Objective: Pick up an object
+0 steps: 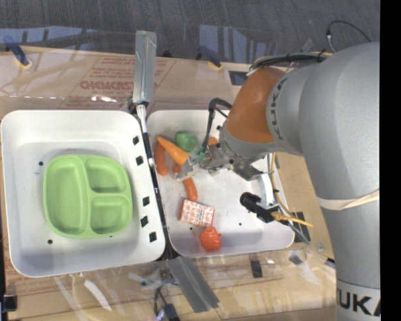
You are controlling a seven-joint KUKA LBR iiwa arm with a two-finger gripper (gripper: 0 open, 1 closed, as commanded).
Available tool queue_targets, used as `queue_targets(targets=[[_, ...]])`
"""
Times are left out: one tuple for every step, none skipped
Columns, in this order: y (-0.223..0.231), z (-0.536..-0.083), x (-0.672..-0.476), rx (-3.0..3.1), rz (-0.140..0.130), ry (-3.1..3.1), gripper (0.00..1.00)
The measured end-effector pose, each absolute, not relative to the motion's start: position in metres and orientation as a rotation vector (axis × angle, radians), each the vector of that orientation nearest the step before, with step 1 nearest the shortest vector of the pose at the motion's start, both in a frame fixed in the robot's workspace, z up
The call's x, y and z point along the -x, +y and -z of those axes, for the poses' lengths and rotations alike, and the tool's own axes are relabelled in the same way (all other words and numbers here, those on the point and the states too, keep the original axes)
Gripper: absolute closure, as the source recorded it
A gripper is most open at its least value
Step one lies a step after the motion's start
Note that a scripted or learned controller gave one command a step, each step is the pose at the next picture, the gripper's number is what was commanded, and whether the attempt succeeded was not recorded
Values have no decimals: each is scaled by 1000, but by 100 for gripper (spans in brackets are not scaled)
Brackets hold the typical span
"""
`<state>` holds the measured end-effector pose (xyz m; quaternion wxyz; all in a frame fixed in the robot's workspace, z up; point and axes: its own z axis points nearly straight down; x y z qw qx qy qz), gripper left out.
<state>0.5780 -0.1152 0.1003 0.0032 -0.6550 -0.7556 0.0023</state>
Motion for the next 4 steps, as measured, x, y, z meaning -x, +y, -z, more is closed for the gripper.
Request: queue_targets(targets=[[-116, -111, -579, 2050, -7, -2374, 100], [-168, -179, -546, 1985, -1, -2437, 100], [-124, -212, -584, 2103, -3, -2332, 100], [-51, -233, -616, 2059, -1, -2370, 100]])
